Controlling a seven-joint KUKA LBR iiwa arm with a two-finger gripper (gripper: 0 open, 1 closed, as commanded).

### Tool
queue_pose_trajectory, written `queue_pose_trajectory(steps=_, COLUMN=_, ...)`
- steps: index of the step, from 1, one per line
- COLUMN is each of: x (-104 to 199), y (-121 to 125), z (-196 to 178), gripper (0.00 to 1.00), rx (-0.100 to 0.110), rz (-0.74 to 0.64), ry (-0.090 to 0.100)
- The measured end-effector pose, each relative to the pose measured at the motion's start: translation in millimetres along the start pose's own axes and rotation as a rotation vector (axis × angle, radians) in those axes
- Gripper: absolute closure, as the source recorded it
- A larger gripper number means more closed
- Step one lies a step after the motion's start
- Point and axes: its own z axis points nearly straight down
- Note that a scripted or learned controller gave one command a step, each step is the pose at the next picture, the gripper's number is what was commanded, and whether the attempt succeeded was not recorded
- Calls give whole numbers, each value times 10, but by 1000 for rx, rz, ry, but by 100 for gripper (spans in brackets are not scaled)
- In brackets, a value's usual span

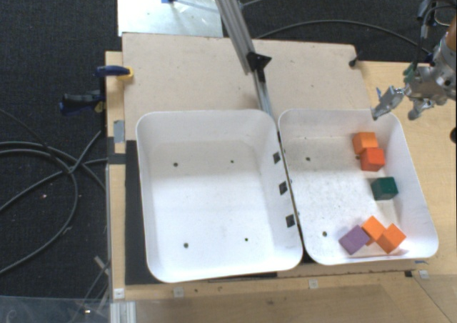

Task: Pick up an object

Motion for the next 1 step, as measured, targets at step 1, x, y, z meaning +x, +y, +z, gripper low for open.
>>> queue_pose_trajectory(steps=1, x=-101, y=429, z=1861, gripper=0, rx=5, rz=-1, ry=3)
